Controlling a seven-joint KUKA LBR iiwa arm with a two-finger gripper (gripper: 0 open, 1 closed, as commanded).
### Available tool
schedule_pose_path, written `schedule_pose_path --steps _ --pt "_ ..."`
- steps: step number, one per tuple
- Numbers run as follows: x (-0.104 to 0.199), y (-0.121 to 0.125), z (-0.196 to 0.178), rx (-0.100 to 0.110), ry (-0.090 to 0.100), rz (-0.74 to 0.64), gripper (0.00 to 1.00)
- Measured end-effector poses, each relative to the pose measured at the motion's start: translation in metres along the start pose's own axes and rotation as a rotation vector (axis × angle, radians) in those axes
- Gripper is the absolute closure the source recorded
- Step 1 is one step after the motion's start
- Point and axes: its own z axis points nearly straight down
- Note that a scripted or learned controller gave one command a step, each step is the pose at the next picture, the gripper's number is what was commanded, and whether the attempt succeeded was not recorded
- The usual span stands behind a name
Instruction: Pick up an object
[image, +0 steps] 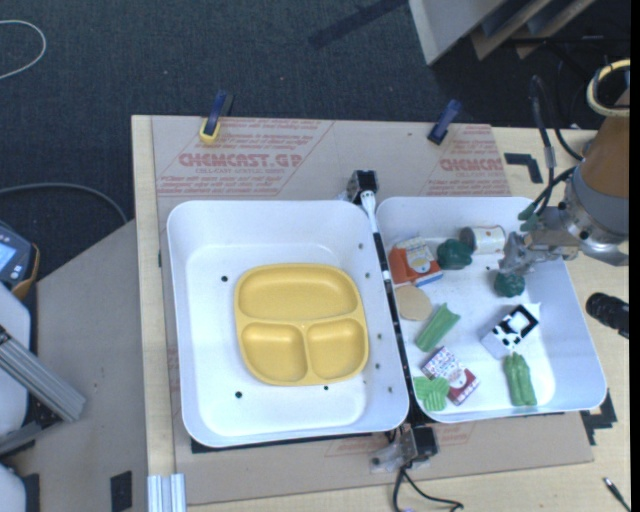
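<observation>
My gripper (512, 268) hangs over the right bin (583, 352), near its upper right part, right above a small dark green object (509, 284). Whether that object sits between the fingers cannot be made out. To its left lie another dark green piece (455, 253), a white cylinder (487, 238) and an orange-and-white box (414, 264). Lower in the bin are a black-and-white block (512, 330), a green pickle-like piece (518, 380), a light green wedge (437, 326), a tan disc (414, 302) and a red-and-white packet (447, 379).
The left bin (190, 300) holds a yellow divided tray (300, 322). Clamps stand at the bench's back edge, a blue and yellow one (214, 118) and a blue one (444, 122). A black divider strip (384, 285) runs between the bins.
</observation>
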Motion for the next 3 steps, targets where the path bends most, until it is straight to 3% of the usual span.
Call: schedule_pose_path --steps 2,3 --pt "0.086 0.066 -0.008 -0.001 0.001 -0.001 1.00" --pt "0.122 0.102 0.016 0.001 0.001 0.001 1.00"
